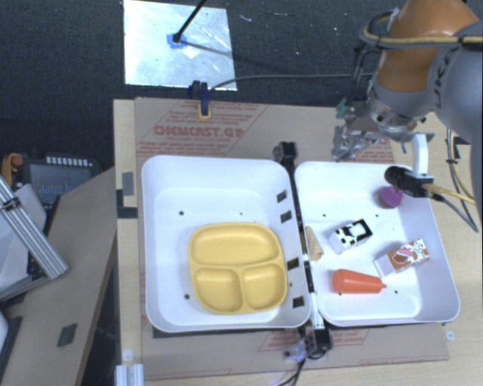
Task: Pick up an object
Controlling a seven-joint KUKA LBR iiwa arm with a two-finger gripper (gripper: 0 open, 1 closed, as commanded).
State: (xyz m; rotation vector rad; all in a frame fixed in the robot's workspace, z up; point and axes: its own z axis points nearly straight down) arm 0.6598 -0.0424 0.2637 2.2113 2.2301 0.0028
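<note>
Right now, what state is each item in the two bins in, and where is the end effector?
Yellow tray: flat in the left bin.
Carrot: on its side, right bin.
Cow toy: lying down.
Small carton: tipped over.
Purple object: near the bin's far edge.
End effector: above the right bin's far rim.

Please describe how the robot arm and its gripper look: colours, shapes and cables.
The arm is rounded and grey, with a broad orange band above the wrist. The gripper is a small metallic grey assembly. Yellow and black cables loop beside the orange band, and a white and black attachment projects near the wrist.
</note>
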